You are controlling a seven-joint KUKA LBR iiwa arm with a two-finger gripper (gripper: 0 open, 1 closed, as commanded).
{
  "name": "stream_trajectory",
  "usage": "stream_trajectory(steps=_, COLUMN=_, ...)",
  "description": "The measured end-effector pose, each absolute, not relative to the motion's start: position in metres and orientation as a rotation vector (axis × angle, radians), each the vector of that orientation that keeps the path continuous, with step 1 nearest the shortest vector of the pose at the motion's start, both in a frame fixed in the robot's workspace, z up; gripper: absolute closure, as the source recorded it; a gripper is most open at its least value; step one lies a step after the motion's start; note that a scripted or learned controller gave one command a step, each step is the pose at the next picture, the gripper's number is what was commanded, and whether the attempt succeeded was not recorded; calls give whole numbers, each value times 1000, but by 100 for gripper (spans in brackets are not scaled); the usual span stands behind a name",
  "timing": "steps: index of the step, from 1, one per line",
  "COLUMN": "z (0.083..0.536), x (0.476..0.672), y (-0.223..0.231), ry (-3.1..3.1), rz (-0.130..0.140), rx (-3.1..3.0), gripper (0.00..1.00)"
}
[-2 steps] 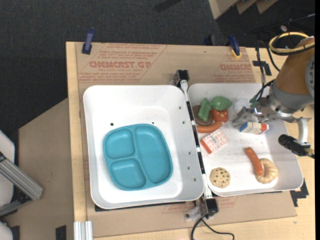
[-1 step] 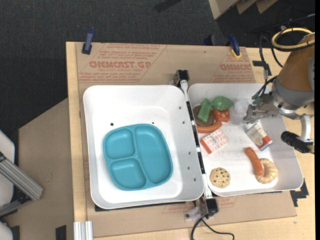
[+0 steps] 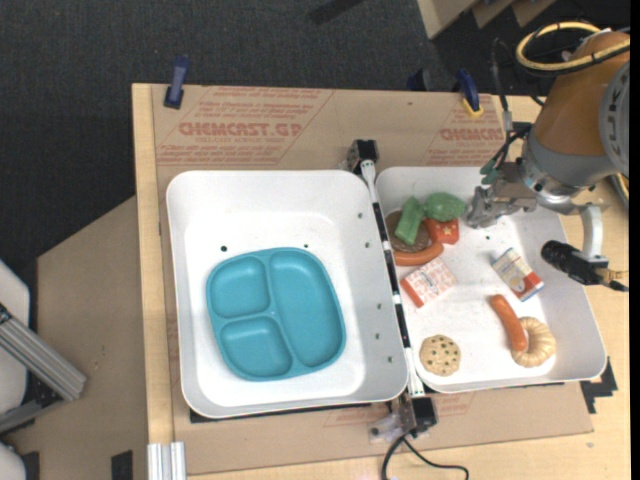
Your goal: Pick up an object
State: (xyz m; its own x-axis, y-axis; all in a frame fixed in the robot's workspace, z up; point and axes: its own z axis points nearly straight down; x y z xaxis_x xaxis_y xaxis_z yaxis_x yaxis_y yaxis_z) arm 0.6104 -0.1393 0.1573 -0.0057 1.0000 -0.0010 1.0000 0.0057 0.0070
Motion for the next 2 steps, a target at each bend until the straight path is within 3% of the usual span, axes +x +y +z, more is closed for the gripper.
stream_trajectory(steps=1, z=154, x=609, y=-143, ry=2221, rz=1, rx=2219, gripper=0)
stream_trajectory(steps=2, z=101, x=612, y=-98, ry=2230, rz=-4, rx=2222, gripper=0)
